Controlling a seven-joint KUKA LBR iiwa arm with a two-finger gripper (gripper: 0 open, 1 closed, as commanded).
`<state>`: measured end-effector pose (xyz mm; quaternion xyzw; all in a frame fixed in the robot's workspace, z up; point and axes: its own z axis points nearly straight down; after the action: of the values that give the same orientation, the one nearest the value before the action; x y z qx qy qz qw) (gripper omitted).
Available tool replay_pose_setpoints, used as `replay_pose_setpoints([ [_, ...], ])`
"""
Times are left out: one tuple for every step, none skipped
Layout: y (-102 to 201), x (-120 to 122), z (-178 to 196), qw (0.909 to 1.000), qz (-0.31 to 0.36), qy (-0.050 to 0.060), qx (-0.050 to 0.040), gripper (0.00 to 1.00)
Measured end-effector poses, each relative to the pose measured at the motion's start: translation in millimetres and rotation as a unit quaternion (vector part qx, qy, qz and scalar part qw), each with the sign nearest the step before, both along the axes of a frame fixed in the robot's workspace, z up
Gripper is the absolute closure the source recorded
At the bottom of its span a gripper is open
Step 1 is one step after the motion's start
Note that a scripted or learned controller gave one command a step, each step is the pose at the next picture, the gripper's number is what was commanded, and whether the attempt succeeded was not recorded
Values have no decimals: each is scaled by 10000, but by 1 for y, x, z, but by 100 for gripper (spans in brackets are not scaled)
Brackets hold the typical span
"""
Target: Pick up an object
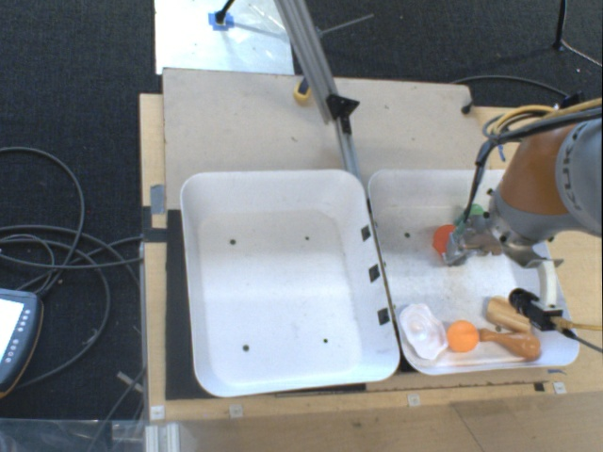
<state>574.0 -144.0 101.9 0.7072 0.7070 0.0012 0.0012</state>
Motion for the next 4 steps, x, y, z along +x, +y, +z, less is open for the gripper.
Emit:
replay_pose_setpoints([
  [-1,6,45,10000,23,-12,-7,100],
  [4,7,89,10000,30,-15,-7,100],
  [1,15,152,10000,29,-29,-12,100],
  [45,9,142,10000,47,15,8,100],
])
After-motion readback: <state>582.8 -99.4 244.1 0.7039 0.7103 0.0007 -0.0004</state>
